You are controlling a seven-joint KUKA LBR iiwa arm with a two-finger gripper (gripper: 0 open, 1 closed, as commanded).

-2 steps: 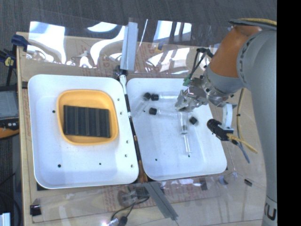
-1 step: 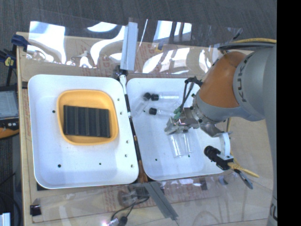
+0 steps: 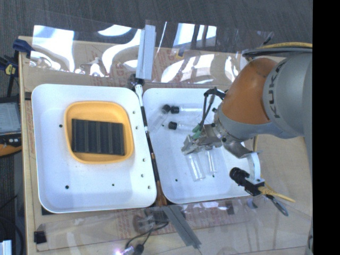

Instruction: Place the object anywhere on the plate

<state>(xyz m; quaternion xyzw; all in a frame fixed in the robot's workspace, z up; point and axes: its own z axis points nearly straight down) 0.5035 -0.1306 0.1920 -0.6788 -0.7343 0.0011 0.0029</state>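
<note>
So here's where I'm at: my gripper (image 3: 203,170) is down in the right bin (image 3: 175,193), fingers spread apart with nothing between them that I can make out. The stuff I could be after, two little black-capped tubes (image 3: 171,110) (image 3: 172,125), is lying near the top-left part of that same bin, off to the side of my fingers and not touching them.

The yellow plate (image 3: 95,108) sits over in the left bin (image 3: 48,174), and there's already a dark ridged block (image 3: 101,136) taking up most of its middle.

What worries me:
- closing right here probably grabs air, since the tubes aren't between my fingers
- they look small, round and see-through, so they might roll or squirt out when pinched
- dropping one onto that ridged block could bounce it off the plate
- carrying low might clip the wall between the bins
</note>
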